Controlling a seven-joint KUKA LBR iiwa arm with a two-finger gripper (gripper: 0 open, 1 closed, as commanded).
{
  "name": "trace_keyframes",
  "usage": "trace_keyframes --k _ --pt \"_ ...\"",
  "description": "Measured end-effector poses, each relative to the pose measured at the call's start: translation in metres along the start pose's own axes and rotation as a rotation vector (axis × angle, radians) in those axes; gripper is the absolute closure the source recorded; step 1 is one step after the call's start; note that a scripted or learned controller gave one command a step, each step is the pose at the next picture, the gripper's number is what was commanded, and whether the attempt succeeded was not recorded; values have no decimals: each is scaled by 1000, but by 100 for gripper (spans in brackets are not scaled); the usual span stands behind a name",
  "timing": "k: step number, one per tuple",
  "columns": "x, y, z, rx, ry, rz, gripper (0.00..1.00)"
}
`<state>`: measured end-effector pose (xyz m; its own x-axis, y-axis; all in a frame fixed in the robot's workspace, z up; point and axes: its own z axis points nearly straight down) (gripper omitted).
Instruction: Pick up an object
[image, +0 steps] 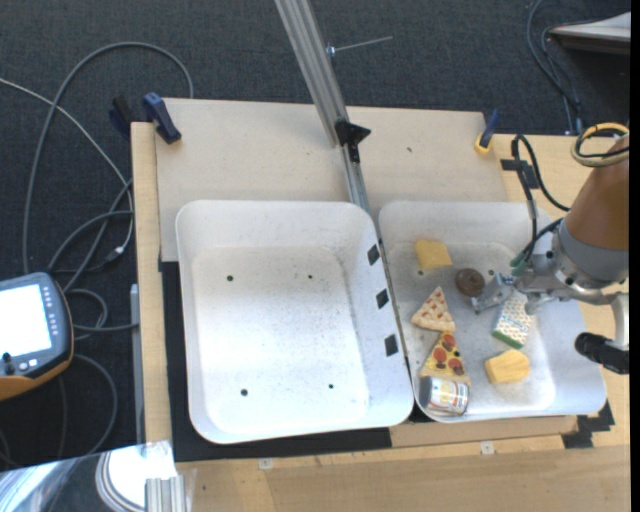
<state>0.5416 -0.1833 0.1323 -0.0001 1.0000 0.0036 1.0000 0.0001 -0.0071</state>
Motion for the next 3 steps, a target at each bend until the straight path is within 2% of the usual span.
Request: trace_keyframes --k 1,3 --pt "0 2 -14 -9 -3 0 100" --pt "1 6 -112 -15 -6 -2 100"
